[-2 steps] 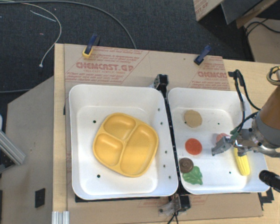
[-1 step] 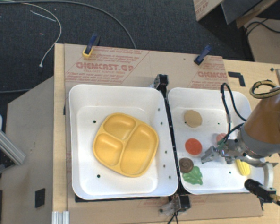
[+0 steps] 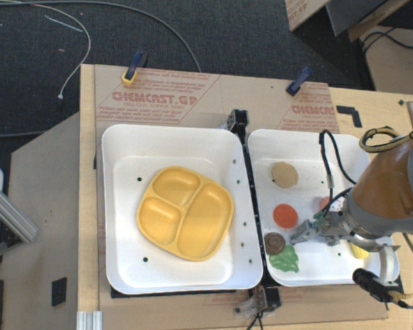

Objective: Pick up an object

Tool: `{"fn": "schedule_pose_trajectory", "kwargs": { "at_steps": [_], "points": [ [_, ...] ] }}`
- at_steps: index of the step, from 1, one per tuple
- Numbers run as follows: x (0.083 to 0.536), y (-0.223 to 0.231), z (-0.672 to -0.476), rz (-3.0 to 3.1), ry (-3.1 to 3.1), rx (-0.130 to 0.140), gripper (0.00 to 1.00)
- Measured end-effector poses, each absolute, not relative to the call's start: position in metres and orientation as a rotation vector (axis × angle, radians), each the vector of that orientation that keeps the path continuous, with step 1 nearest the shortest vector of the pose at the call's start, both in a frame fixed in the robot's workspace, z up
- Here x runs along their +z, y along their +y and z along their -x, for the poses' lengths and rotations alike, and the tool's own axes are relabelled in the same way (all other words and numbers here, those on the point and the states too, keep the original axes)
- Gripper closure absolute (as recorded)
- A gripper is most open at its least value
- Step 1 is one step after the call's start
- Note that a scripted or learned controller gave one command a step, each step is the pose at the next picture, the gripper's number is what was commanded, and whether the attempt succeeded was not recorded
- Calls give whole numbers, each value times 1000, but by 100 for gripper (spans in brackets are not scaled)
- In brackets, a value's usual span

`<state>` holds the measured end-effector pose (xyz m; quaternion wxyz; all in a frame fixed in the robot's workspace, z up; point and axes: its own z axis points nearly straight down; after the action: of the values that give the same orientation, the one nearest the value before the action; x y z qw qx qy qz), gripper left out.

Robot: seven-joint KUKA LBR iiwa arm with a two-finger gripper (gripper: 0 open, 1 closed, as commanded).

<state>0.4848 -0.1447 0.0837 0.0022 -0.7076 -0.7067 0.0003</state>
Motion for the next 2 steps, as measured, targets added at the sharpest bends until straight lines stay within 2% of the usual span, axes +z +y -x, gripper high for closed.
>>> {"fn": "schedule_pose_trajectory", "kwargs": {
  "at_steps": [1, 2],
  "points": [
    [96, -145, -486, 2222, -2219, -3, 100],
    [139, -142, -491, 2223, -2227, -4, 100]
  ]
}}
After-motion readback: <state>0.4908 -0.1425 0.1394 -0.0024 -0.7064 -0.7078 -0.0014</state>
